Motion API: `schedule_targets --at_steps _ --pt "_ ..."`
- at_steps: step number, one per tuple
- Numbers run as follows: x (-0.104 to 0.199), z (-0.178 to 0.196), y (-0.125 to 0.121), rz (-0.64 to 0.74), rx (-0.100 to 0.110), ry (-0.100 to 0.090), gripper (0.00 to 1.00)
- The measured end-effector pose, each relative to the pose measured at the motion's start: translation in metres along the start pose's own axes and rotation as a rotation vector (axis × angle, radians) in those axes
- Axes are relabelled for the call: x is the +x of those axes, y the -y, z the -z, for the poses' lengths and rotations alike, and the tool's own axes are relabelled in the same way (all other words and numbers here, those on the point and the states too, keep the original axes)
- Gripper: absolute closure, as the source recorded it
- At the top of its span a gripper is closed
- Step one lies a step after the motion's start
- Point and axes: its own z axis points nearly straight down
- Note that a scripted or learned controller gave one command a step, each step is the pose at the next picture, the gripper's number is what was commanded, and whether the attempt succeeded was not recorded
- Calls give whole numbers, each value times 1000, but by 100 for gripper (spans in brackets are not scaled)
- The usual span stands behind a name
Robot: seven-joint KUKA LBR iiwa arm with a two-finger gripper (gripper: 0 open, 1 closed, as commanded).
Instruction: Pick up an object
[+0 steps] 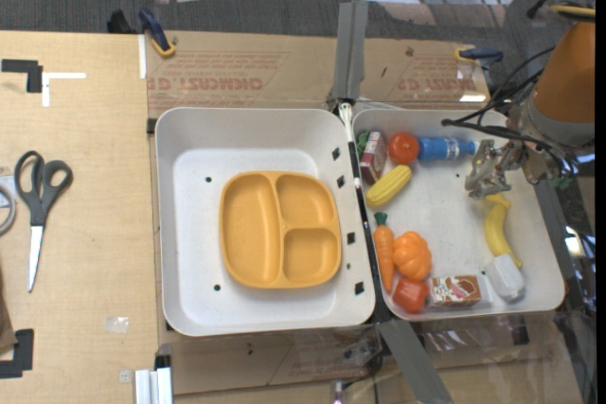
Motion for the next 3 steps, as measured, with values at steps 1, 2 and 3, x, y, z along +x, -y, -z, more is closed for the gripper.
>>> schedule_targets --at_steps 1,2,3 --pt "0 0 0 0 -1 0 0" --pt "2 -18 2 -84 -4 -8 0" --pt "0 -9 1 -81 -2 -3 100"
